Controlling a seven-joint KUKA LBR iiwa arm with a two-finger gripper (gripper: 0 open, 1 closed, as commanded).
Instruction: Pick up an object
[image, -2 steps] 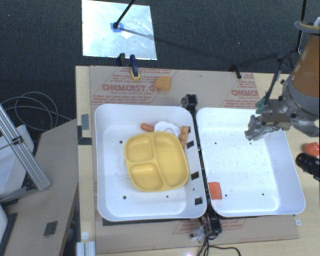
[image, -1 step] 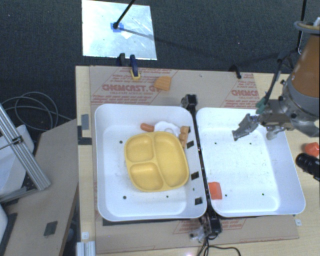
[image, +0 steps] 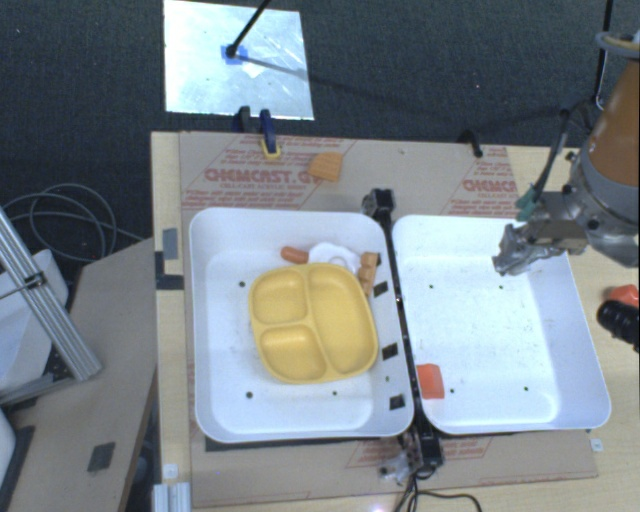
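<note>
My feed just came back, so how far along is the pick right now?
Nothing looks picked yet. The gripper hangs over the right bin, upper part, with no object visible at its tip. The orange block lies in that bin's near-left corner, away from the gripper. The yellow divided plate and small pieces beside it sit in the left bin. Reaching, grasping and lifting an object are all left.

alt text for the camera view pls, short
The arm's gripper hangs over the right bin, which has an orange block near its front-left corner. The left bin holds a yellow divided tray and a few small items behind it.
</note>
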